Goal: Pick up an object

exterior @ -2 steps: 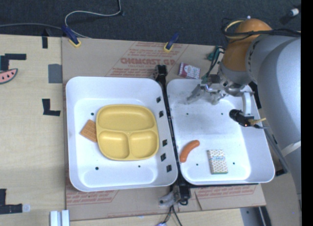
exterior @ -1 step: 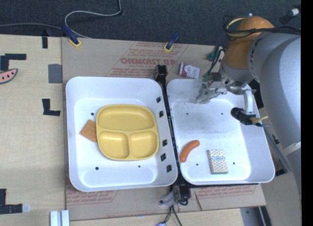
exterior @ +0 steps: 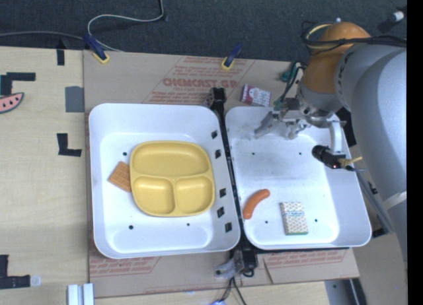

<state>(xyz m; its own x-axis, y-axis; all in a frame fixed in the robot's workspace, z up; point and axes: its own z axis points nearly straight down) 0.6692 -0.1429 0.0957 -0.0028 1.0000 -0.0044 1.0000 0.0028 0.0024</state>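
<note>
In the right bin (exterior: 344, 228), an orange sausage-shaped toy (exterior: 256, 203) lies near the front left. A small pale box (exterior: 294, 218) rests just to its right. My gripper (exterior: 277, 125) hangs over the far part of this bin, well behind both objects. Its two fingers (exterior: 264, 126) stand apart with bare bin floor between them, so it is open and holds nothing. The left bin (exterior: 106, 231) holds a yellow divided plate (exterior: 173, 177). A tan cracker-like piece (exterior: 120, 177) pokes out from under the plate's left edge.
A small red-and-white packet (exterior: 254, 95) lies on the cardboard just behind the right bin. The bulky grey arm (exterior: 383, 119) covers the right side of the bench. Black clips (exterior: 223, 165) run along the divider between the bins.
</note>
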